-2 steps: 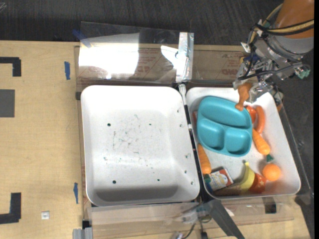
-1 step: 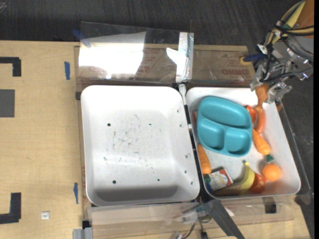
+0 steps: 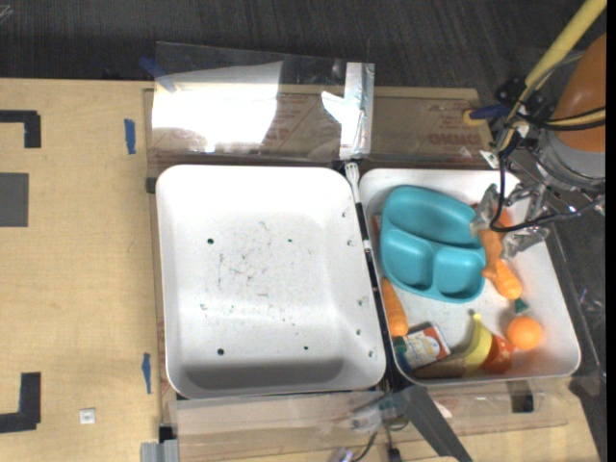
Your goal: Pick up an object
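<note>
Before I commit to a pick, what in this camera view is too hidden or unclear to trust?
- Gripper: finger state unreadable among cables; any contact with the orange carrot-shaped toy unclear.
- Small printed carton: label too small to read.
- Yellow banana-shaped toy: overlaps a red item, boundary blurred.
- Grey arm: cut off by the right edge.

- The gripper hangs over the far right part of the right bin.
- Left of the jaws lies the divided tray.
- Nearer the camera than the jaws lie a carrot, a ball and a banana.
- The left bin lies well left of the jaws.
</note>
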`<state>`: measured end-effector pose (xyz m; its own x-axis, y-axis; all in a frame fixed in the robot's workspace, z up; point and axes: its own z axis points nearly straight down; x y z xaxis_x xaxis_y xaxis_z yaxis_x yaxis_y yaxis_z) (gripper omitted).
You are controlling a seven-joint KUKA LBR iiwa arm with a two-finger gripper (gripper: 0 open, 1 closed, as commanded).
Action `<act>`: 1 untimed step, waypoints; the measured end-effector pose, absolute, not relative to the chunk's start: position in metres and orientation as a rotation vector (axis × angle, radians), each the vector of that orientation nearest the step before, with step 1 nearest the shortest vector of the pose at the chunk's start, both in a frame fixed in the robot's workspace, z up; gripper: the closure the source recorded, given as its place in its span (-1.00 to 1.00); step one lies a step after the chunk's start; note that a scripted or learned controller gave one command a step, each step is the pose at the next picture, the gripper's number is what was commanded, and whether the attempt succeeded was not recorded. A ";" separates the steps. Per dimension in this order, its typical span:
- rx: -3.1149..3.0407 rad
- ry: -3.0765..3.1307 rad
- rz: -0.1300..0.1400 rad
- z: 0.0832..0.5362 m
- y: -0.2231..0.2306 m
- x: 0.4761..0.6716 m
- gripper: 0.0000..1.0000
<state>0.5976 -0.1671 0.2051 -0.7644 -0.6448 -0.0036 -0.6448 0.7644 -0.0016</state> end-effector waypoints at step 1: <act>-1.469 2.760 -0.018 0.103 -0.198 0.582 1.00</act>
